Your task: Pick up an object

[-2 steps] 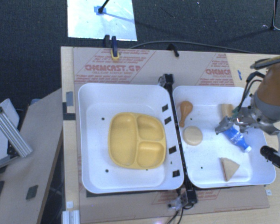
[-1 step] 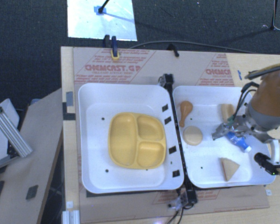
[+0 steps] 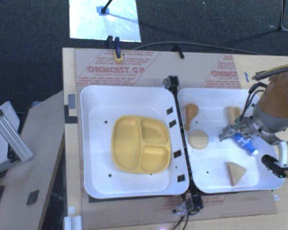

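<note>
**Arm low over the right bin, blue object at the jaws**

On the worktop (image 3: 149,63): two shallow white bins side by side, meeting along a line from 12 to 6 o'clock.

In the left bin (image 3: 98,143), at its centre: a yellow divided plate (image 3: 140,144) with three compartments, lying flat.

In the right bin (image 3: 216,162), five things:
- At 10 o'clock: a tan drumstick-shaped piece (image 3: 189,113), fat end toward 12 o'clock.
- At 9 o'clock, just beside the thin end of that piece: a round cream disc (image 3: 198,139).
- At 12 o'clock, near the far wall: a tan block (image 3: 233,114).
- At 5 o'clock, apart from the rest: a tan wedge (image 3: 236,172), lying flat.
- At 3 o'clock: a small blue object (image 3: 246,145) with some white on it, lying aslant, one end toward 10 o'clock, the other toward 4 o'clock.

From 3 o'clock: the grey arm (image 3: 278,97) with its orange band, bent down over the 3 o'clock part of the right bin.

Jaws low, right at the 10 o'clock end of the blue object. Cannot tell whether touching it or just above it. Cannot tell either whether apart, together or clamped on it. Too blurred and too crowded at that spot.
</note>
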